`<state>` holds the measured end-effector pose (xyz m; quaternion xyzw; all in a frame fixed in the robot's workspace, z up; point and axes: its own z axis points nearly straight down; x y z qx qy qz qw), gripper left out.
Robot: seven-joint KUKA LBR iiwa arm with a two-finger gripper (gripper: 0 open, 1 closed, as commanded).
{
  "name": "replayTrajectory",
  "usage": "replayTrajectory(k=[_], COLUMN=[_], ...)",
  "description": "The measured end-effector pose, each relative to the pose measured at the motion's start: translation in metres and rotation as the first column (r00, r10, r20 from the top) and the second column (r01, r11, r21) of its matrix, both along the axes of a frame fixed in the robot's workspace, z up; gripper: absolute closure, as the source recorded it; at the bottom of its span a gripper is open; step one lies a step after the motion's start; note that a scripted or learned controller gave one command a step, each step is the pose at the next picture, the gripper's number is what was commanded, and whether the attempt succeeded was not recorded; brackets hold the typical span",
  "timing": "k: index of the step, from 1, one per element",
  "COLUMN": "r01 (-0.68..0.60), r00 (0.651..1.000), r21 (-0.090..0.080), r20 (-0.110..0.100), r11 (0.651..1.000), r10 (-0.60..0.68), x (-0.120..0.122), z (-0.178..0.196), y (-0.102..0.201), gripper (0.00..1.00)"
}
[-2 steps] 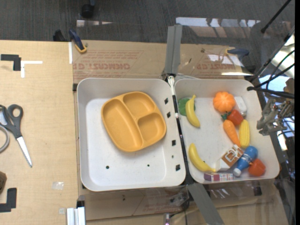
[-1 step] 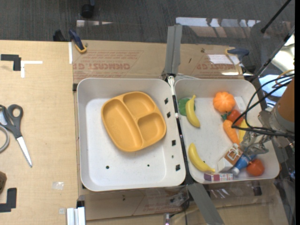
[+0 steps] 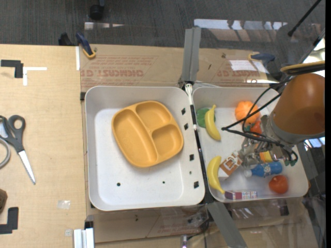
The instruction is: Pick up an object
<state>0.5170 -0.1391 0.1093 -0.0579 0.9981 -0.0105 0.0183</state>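
Here, pincer (image 3: pixel 249 154) low in the right bin (image 3: pixel 295 192).
It hangs among bananas (image 3: pixel 211 122), a blue bottle (image 3: pixel 266 169) and a tomato (image 3: pixel 278 184); its opening cannot be told.

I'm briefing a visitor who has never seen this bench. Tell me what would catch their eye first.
The yellow divided plate lies alone in the left bin, tilted askew. The grey arm's orange band looms over the right bin, where two bananas, an orange and a red tomato crowd together. Scissors rest on the bench's far left.
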Motion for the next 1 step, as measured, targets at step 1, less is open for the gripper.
replayTrajectory(k=[1], r01=[0.386], r00=[0.923], r21=[0.018], r20=[-0.001], r11=[0.923], r10=[-0.386], x=[0.0441], z=[-0.0007], y=[0.0266], gripper=[1.00])
